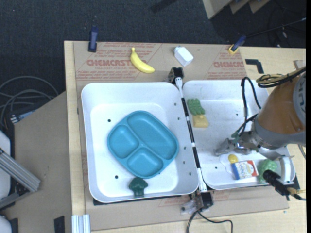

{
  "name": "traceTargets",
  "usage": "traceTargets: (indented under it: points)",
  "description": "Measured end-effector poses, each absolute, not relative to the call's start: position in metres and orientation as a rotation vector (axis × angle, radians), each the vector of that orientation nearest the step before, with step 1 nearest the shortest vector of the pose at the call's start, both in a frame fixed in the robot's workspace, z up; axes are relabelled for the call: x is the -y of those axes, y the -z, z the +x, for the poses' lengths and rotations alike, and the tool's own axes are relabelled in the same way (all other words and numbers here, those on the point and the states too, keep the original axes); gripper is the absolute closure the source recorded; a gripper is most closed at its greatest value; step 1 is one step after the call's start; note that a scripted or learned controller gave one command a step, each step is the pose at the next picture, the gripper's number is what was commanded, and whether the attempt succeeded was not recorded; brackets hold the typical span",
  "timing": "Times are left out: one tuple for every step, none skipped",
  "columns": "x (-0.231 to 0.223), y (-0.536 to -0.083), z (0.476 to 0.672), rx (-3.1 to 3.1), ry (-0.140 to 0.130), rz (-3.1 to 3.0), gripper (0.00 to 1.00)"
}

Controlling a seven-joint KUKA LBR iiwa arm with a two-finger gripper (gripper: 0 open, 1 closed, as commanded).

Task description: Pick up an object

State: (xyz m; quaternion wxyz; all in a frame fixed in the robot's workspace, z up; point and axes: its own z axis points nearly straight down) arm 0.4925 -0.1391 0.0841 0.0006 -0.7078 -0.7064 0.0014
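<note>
Apparently closest to the gripper (224, 148), a small yellow rounded object (233, 157) lies near the right bin's (214, 93) front edge, beside a white-and-red carton (243, 169). Jaw state: cannot tell. Descend centred, clear of the carton.

Two white bins (92, 101), one blue tray (142, 143), one banana (140, 62).

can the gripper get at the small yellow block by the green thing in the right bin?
Probably yes. The small yellow block lies in the open beside the green ridged piece, apart from the gripper, with bare floor of the right white bin between them.
</note>
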Motion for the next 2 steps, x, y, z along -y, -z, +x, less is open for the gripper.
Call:
traceTargets:
  points:
    - [0.169,-0.085,0.548,2.224,0.000,-2.222,0.00]
    - [0.196,-0.085,0.609,2.224,0.001,-2.222,0.00]
